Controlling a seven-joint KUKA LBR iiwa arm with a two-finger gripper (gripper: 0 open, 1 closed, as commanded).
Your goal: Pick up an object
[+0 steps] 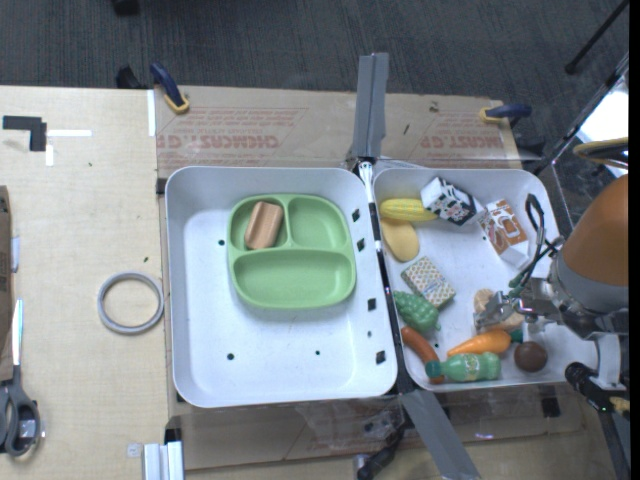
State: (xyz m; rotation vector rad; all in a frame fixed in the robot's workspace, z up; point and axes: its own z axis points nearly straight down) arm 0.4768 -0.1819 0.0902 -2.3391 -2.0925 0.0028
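Observation:
My gripper [498, 314] reaches in from the right and sits low in the right bin [470, 180], at a small tan piece [487, 300] and just above an orange carrot [480, 344]. Around it lie a brown ball [530, 356], a green bottle [466, 369], a green broccoli toy [418, 312] and a checkered box [428, 281]. Farther back are a yellow corn cob [405, 209], a yellow pear shape [401, 240], a black-and-white toy [447, 201] and an orange-white packet [503, 226]. Nothing shows between the gripper's tips.
The left bin [200, 348] holds a green divided plate [295, 283] with a tan bun [263, 224] in its top-left section. A tape ring [131, 301] and scissors [18, 413] lie on the bench at left. A grey divider post [370, 108] stands between the bins.

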